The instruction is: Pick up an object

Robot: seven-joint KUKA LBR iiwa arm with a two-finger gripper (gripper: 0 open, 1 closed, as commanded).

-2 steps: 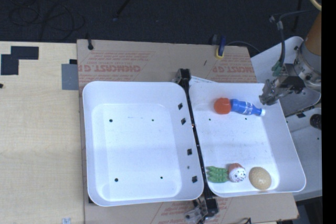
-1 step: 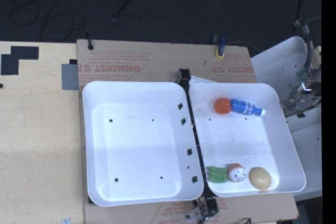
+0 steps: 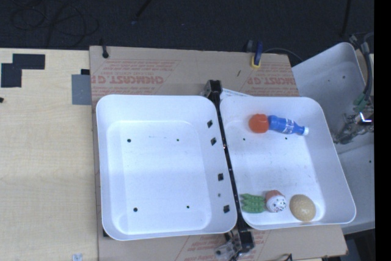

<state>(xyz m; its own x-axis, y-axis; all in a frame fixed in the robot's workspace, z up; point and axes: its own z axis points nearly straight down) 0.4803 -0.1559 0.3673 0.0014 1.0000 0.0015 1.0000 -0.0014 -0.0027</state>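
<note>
Pincer point(image 3: 361, 116) sits at the far right edge, outside the right bin point(image 3: 335, 153); whether it is released or clenched cannot be told. Within that bin lie an orange ball point(image 3: 259, 123) touching a blue bottle point(image 3: 286, 126), and along the near wall a green toy point(image 3: 251, 203), a spotted ball point(image 3: 275, 202) and a tan egg point(image 3: 302, 207). Cardboard point(image 3: 153, 73) beneath carries red upside-down print, not clearly legible.

Mirrored, unreadable lettering on cardboard point(image 3: 146, 73)

even overhead light, soft focus, white bins point(image 3: 110, 131) slightly glaring.
</note>
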